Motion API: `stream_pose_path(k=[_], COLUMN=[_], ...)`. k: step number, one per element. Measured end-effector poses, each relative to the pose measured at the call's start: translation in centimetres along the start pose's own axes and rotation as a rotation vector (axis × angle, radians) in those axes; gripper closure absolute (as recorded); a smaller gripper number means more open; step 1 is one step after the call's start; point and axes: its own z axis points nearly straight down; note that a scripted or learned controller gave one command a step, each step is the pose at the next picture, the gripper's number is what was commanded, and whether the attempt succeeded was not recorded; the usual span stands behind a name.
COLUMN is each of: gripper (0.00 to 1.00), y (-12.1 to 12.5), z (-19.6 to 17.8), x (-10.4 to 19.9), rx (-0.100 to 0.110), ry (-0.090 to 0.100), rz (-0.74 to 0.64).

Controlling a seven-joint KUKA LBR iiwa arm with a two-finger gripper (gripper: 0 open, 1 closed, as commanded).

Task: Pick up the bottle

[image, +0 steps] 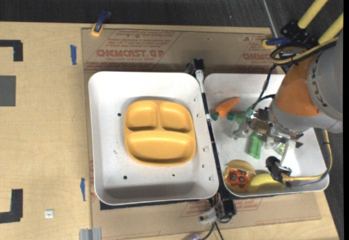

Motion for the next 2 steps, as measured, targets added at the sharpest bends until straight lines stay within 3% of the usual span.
stream_pose_path(k=[1,2], gripper=[1.0,1.0], y=[0.0,-6.5], z=[-1.0,-8.9], x=[0.0,4.8], rx=[-0.001,0.014], ry=[0.0,-0.004], rz=[0.0,0.103])
